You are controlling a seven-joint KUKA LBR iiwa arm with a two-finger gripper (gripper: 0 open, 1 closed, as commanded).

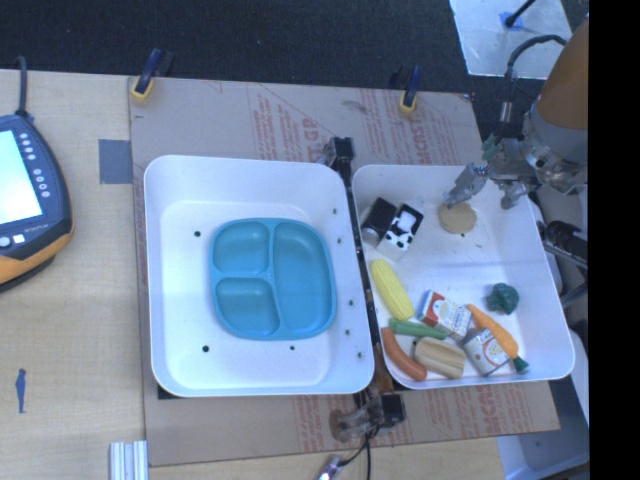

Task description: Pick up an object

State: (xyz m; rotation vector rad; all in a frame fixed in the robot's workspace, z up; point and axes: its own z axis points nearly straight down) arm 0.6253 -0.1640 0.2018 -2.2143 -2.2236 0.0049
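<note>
Tan and round, the cookie (459, 219) lies near the right bin's (556, 298) far wall, just under the gripper (486, 184), whose fingers are spread. Descend straight, straddle it, then close.

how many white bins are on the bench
2. The left bin holds a blue divided plate; the right bin beside it holds the toy food, with the gripper over its far side.

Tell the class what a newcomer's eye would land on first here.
First, the blue divided plate lying alone in the left bin. Next, the toy food heaped along the near side of the right bin, with a yellow corn cob among it. The gripper hovers at that bin's far right corner.
</note>
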